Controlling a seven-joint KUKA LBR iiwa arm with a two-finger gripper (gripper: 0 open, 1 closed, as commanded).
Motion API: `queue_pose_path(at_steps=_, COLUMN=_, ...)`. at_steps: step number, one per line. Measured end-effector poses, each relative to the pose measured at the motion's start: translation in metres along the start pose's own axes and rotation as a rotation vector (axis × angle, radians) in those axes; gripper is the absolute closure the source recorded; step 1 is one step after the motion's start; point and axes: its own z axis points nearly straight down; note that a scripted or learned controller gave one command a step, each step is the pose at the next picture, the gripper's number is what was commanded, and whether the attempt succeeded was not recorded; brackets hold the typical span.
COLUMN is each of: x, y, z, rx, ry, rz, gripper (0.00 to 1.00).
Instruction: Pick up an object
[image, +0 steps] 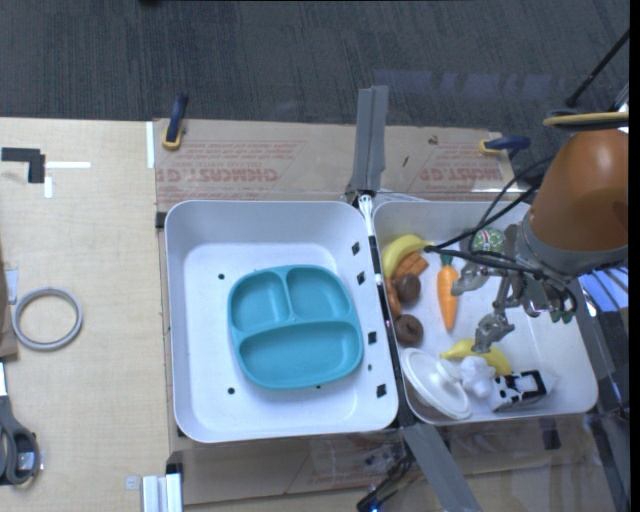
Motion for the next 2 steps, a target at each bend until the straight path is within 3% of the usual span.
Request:
queue_pose_path(at_steps=1, x=-0.0212, y=0.0200, z=0.0630, rx=0.001, ry=-0.001, rz=0.116, gripper=0.00)
queue_pose_path(at_steps=2, x=-0.0225, y=0.0208, z=0.0534, rx=0.002, ry=-0.004, rz=0.113, gripper=1.00)
